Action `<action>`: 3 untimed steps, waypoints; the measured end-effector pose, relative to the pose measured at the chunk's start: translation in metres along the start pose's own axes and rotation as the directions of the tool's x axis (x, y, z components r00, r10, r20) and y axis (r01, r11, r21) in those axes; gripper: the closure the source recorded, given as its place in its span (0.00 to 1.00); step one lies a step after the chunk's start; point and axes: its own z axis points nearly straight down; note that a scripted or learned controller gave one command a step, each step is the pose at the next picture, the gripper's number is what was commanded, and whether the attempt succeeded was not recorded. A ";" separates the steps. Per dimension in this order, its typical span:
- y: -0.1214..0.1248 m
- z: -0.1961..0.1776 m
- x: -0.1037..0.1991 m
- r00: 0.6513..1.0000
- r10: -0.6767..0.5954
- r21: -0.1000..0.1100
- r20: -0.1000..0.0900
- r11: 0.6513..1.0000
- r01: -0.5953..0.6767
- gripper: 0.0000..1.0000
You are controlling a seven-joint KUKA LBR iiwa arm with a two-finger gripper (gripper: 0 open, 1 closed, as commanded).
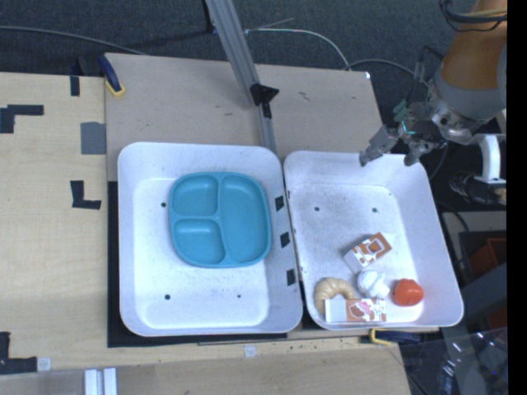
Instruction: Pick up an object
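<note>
Objects for picking, five of them, clustered in the near right corner of the right bin (329, 179). Named in turn: a small white and orange carton (368, 252), lying tilted, farthest into the bin of the group; a pale brown croissant-shaped piece (332, 288) by the bin's near left wall; a small white rounded item (372, 284), too blurred to identify, between the croissant-shaped piece and a red rounded object (407, 292), tomato-like; a flat white packet with red print (358, 309) along the near wall, touching or just beside the croissant-shaped piece. All resting on the bin floor, none lifted.

End effector (387, 158) seen at the far right corner of the same bin, over its far rim, well apart from the cluster. Two dark fingers (368, 155) spread, pinching nothing. Behind it, the grey arm (469, 97) with its orange band, reaching in from the right.

Left bin (125, 220) side by side with the right one, walls meeting in the middle. Inside it, a teal divided plate (221, 219) with three compartments, lying flat toward the far half.

Beyond the bins, a brown board on the tabletop (49, 220), a slanted metal pole (235, 39) ending at a black bracket near the bins' far edge, and a blue and yellow clamp (111, 74) at the board's far left corner. Black tape marks scattered on the tabletop's left part. Thin cables draped over dark carpet at the back.
</note>
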 end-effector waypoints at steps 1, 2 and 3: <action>0.000 0.000 0.000 1.000 0.000 0.000 0.000 1.000 0.000 0.00; 0.000 0.046 -0.006 1.000 0.001 0.005 0.001 1.000 -0.001 0.00; 0.007 0.100 0.002 1.000 0.000 0.006 0.000 1.000 0.000 0.00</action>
